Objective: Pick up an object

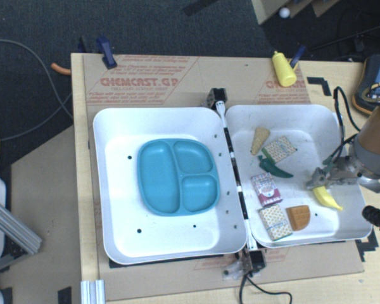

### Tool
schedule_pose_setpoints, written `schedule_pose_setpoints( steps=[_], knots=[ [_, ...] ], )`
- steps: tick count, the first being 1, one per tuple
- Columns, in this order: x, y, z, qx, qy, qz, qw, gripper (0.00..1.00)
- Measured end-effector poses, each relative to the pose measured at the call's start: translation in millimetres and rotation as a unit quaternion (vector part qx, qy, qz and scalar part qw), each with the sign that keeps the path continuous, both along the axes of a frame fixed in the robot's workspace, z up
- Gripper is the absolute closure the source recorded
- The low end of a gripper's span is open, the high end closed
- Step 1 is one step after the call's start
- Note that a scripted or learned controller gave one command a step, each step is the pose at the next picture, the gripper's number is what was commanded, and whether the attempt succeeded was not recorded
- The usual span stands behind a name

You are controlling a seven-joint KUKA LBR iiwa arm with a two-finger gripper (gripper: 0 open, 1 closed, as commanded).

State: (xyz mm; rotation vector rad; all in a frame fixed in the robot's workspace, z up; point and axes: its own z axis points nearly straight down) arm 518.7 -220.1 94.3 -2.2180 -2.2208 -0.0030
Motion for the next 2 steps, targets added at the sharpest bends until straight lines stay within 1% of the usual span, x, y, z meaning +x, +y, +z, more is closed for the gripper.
schedule_pose_setpoints(
  steps=[1,2],
  knots=[
    [42.2,70.9,-9.8,-0.0017,-0.001,0.000,1.0000,1.00],
    [62.3,143.1,91.3,-0.0013,-0.002,0.001,1.0000,1.00]
  ],
)
